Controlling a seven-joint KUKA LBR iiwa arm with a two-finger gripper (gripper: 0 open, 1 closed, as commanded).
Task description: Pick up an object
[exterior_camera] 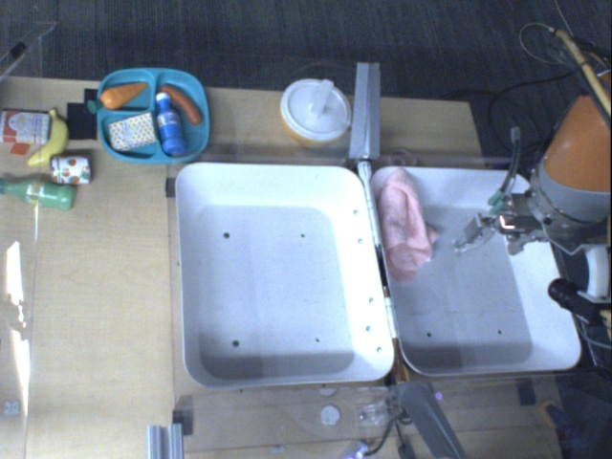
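Observation:
A crumpled pink cloth (404,222) lies in the right bin (497,347), against its left wall near the back. My gripper (473,232) hangs over the middle of that bin, a short way right of the cloth and apart from it. The grey arm with its orange band (580,146) reaches in from the right edge. Nothing is seen in the gripper.
The left bin (277,361) sits beside the right one, with a metal divider post (364,113) behind their shared wall. On the bench behind are a white lidded cup (316,110), a blue tray of toy food (153,115), and small toys (43,161) at far left.

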